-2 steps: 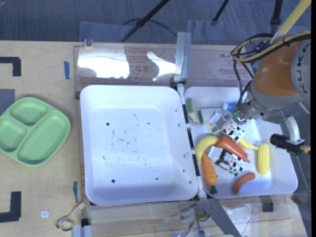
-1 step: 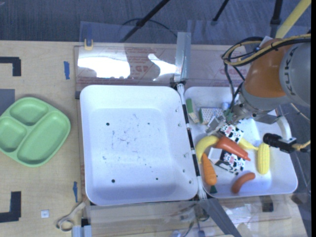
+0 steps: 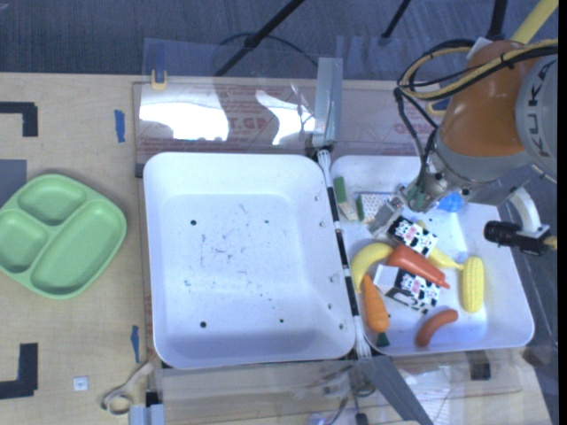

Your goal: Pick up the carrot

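Left bin (image 3: 239,264) holds nothing to grab. Carrot (image 3: 375,303) not yet picked: lies in right bin (image 3: 518,321) against the dividing wall, orange, tapered, green stub toward the near edge, banana (image 3: 371,256) just above it. Gripper (image 3: 394,212) hangs near the bin's far-left part, apart from carrot; whether the pincer is released or clenched, can't tell. Grasp and lift remain, I'd judge.

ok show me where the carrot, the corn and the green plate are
carrot (image 3: 375,302), camera view, middle of its orange body
corn (image 3: 473,283), camera view, middle of the yellow cob
green plate (image 3: 113,222), camera view, its right rim
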Controlling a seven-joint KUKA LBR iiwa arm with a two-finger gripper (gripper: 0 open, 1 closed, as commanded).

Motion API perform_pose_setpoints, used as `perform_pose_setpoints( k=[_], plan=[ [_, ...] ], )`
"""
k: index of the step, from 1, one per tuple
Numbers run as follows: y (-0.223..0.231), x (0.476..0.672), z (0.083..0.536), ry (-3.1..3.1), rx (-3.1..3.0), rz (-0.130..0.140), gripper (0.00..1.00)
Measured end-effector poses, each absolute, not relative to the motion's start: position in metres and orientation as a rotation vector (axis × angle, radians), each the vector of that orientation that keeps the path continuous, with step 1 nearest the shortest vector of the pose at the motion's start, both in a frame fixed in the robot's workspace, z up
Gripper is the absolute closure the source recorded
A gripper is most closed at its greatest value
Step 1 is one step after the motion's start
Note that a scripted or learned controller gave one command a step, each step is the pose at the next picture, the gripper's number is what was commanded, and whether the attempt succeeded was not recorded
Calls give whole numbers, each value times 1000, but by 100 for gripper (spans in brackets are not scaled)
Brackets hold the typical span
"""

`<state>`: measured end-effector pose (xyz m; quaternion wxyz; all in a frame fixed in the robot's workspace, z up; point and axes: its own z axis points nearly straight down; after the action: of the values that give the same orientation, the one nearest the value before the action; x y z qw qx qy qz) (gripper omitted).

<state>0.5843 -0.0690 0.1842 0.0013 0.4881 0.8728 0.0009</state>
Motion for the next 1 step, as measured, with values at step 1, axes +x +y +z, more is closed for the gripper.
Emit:
perform_pose_setpoints(
  k=[1],
  plan=[
    [-122,617,210,2675,1640,2,0]
  ],
)
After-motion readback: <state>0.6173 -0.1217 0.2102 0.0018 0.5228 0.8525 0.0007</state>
